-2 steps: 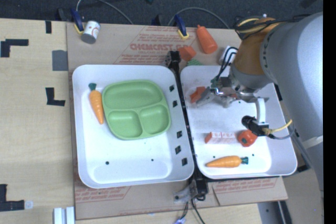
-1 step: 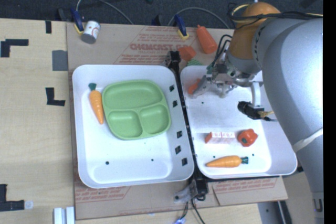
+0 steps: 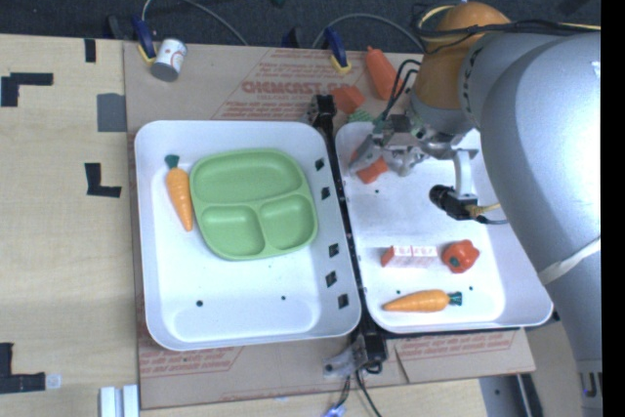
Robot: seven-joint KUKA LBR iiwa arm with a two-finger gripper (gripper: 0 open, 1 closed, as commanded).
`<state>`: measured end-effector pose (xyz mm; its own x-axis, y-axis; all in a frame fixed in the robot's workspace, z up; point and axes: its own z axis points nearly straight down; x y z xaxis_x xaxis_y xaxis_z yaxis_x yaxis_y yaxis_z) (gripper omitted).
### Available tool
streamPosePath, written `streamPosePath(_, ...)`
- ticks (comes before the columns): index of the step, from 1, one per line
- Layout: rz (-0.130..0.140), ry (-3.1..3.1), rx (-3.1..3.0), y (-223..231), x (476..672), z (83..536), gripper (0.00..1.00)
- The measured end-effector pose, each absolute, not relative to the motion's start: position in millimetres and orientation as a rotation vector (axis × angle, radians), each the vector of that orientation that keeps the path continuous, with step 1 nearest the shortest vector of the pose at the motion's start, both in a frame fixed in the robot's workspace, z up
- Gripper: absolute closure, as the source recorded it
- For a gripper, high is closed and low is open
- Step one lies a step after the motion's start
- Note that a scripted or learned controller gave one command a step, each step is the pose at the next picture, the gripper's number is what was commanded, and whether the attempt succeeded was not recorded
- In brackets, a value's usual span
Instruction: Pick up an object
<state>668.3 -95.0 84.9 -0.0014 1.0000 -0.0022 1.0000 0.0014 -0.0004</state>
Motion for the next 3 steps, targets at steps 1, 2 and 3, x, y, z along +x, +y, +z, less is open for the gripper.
streamPosePath(1, -0.002, 2.222, 2.218, -98.7, 668.5, 85.1, 0.00)
streamPosePath(2, -0.003, 2.221, 2.219, -94.2, 668.4, 85.0, 0.00)
streamPosePath(3, -0.005, 2.222, 2.216, -94.1, 668.5, 95.0, 1.00)
